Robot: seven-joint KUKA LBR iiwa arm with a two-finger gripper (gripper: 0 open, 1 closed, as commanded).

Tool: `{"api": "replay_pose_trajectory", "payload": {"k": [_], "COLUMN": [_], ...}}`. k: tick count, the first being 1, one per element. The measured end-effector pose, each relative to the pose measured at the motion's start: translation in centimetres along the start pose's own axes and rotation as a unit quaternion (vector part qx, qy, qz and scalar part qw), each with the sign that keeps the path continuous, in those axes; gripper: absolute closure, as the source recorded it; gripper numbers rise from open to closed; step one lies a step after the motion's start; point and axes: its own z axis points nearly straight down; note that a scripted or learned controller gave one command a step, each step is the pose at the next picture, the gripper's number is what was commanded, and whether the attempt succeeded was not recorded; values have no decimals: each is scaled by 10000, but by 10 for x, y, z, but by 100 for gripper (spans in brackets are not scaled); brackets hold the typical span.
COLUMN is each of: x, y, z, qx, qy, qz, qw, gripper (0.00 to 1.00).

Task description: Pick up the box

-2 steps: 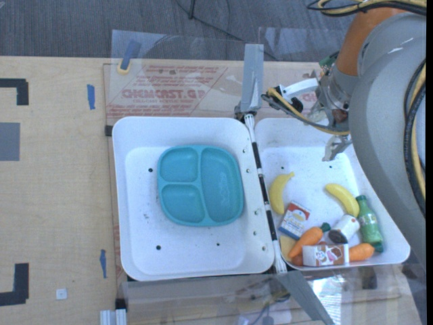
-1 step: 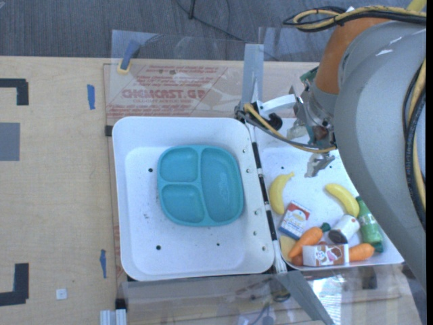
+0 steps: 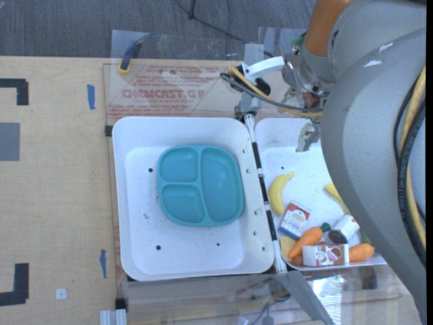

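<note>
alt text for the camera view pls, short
The grey arm reaches in from the right over the right bin, which holds a banana, a small box, two carrots and a carton. The left bin holds a teal divided plate.

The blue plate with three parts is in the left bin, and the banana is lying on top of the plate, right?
Not quite. The blue plate is in the left bin, but the banana isn't on it. The camera view shows the banana lying in the right bin, just across the divide from the plate, above the small box and the carrot.
</note>
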Motion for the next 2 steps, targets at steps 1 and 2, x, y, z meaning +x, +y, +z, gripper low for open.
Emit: {"api": "replay_pose_trajectory", "payload": {"k": [1,2], "x": [0,0], "y": [3,3], "z": [-9,-9], "qx": [-1,1], "qy": [0,-1], "qz": [35,31], "qw": [10000,10000], "gripper": [100,0]}}
